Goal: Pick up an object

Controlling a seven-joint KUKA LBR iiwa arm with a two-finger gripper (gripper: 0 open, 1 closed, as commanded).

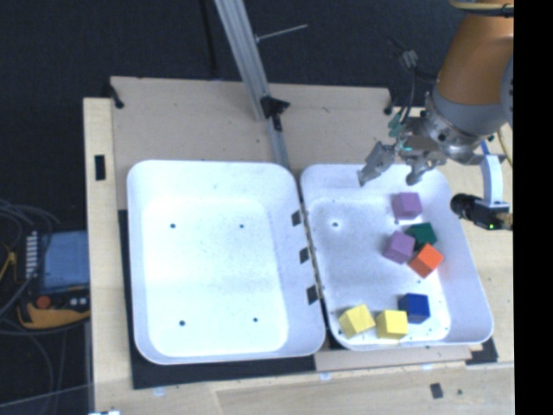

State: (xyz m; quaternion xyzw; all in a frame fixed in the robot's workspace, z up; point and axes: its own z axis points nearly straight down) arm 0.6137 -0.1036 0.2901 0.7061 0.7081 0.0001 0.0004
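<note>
**K:** Pincer (396, 164) sat spread over the far edge of the right bin (333, 258), two grey fingers apart, nothing between them. Which block was closest?

**M:** Upper purple block (406, 204). It lay just nearward of the pincer and a touch right, not touching. No real long axis, it read as roughly a cube, sitting skewed to the bin edges.

**K:** So the move turned on a short drop toward the near side?

**M:** My read, yes: down and slightly near-right, fingers straddling that block. Tight cluster though. Green block (422, 233) sat just near-right of it, second purple block (398, 246) just nearward, orange block (425, 259) touching or almost touching both of those.

**K:** Risk?

**M:** A finger could have landed on green rather than beside purple. Far-left side of the purple block looked free.

**K:** Rest of the bin?

**M:** Blue block (416, 306) and two yellow blocks (356, 320) (392, 322) along the near wall, well apart from the pincer. Left bin (138, 258) had no blocks.
</note>
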